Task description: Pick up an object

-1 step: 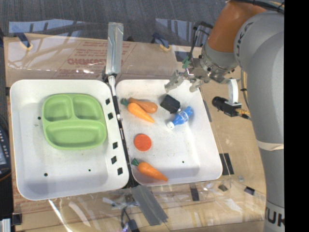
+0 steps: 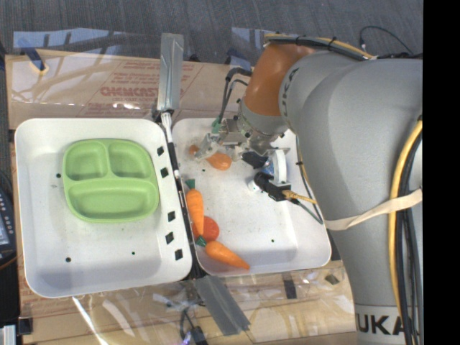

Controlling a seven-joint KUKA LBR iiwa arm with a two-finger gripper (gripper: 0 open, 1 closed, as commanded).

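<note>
In the right bin [image 2: 287,246], my gripper [image 2: 213,144] hangs low over the far left part, under the orange band of the arm [image 2: 269,77]. A rounded orange object [image 2: 220,162] lies just in front of the gripper, close to it or touching. A small orange piece [image 2: 193,150] sits to the gripper's left. Along the bin's left wall lie one carrot [image 2: 195,205], a red tomato [image 2: 210,228] and a second carrot [image 2: 226,254] near the front. The wrist hides part of the bin's far right side.
The left bin [image 2: 43,257] holds a green divided plate [image 2: 110,179]. A black-clipped divider [image 2: 172,192] separates the two bins. Cables and a black connector [image 2: 267,187] hang from the wrist over the right bin. Cardboard [image 2: 108,85] lies behind the bins.
</note>
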